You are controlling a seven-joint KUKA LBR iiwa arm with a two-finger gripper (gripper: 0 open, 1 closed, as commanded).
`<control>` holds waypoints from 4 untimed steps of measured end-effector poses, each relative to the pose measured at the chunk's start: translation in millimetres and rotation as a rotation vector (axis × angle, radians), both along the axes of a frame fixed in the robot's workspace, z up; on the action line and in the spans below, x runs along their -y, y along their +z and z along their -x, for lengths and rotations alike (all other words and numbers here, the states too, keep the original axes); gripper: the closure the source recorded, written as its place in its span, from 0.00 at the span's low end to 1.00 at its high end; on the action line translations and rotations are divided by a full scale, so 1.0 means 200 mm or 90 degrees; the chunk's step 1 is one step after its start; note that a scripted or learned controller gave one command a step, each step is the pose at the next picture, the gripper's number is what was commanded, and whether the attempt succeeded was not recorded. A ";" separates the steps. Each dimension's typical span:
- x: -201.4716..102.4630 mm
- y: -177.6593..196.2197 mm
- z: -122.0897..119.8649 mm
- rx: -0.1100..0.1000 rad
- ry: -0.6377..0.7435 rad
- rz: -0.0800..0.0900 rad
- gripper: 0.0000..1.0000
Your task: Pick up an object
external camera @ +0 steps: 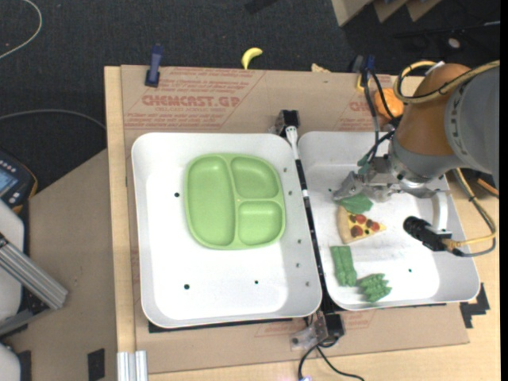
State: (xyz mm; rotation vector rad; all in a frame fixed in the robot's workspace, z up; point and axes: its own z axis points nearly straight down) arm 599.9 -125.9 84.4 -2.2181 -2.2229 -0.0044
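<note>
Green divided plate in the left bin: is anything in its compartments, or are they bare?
Bare. All three compartments of the green divided plate show plain green; the toy foods, like the pizza slice, lie in the right bin.

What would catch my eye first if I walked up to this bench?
Probably the big grey arm with its orange band, reaching in from the right so its gripper hangs over the right bin. Next, the pale green divided plate in the middle of the left bin. Then the toy pizza slice and green pieces in the right bin.
</note>
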 end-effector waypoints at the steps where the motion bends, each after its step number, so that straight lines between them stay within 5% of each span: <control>1: 0.01 0.00 0.01 -0.001 -0.001 0.001 0.00; 2: -0.05 0.00 0.39 -0.004 -0.003 0.001 0.00; 3: -0.14 0.00 0.61 -0.003 -0.002 0.001 0.00; 4: -0.13 0.05 0.60 0.001 -0.003 0.002 1.00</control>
